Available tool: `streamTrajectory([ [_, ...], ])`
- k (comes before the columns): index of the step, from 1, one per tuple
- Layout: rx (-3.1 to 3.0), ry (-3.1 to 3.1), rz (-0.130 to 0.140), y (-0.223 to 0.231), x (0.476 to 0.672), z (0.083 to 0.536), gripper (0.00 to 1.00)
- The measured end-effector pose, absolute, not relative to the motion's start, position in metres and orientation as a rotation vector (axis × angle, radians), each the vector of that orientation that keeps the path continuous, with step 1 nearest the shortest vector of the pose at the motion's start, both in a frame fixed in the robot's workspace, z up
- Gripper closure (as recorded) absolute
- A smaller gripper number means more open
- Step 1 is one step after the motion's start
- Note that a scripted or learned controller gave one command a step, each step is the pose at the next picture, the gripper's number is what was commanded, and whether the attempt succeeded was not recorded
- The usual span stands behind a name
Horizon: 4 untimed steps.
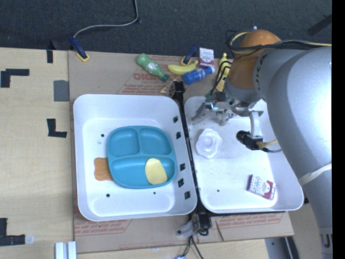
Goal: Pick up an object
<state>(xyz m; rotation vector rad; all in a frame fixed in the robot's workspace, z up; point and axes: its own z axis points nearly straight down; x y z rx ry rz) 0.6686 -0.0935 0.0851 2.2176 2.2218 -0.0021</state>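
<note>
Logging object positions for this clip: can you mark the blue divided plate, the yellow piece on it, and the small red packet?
blue divided plate [125, 144], camera view, bare upper-left compartment.
yellow piece [156, 171], camera view, middle of its top surface.
small red packet [261, 187], camera view, centre of its printed face.

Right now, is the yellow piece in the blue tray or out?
In. The yellow piece lies in the blue tray's lower right compartment, inside the left bin.

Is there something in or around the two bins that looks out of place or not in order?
Yes. A tan flat piece in the left bin is partly tucked under the blue divided plate, poking out at its left edge. Several items, a green bottle, a banana and a blue object, lie outside the bins on the cardboard behind them.
</note>
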Motion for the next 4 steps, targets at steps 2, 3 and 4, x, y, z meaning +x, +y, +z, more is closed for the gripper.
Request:
streamTrajectory([
  [2,2.218,2.222,-0.001,-0.100,0.660,0.086,0.00],
  [3,2.219,2.219,-0.001,-0.096,0.640,0.086,0.00],
  [4,2.219,2.221,0.001,-0.093,0.669,0.085,0.00],
])
